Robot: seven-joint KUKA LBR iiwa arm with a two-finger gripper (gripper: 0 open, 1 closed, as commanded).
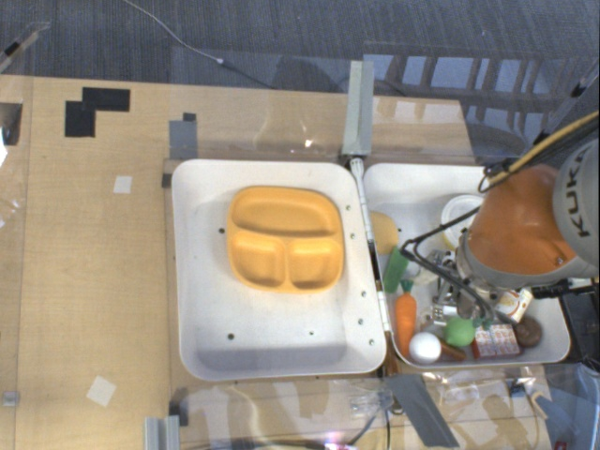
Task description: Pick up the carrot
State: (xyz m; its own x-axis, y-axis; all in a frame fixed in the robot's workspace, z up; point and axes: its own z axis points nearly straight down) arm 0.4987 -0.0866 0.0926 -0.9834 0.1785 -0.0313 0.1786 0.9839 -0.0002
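- While the arm [525, 223] reaches in over the right bin [412, 181], its orange band covers much of that bin's middle, and the gripper [457, 305] hangs low near the bin's front edge.
- Whether the fingers are spread or closed, I cannot tell; wrist parts and cables hide them.
- Lying in the right bin's front left corner, close to the wall shared with the left bin [197, 251], the carrot [405, 317] runs lengthwise toward the front edge, left of the gripper and not between its fingers.
- Just in front of the carrot sits a white egg-shaped ball [426, 347]; a green round piece [459, 332] lies to its right, under the gripper.
- At the left bin's centre rests a yellow divided plate [285, 238].
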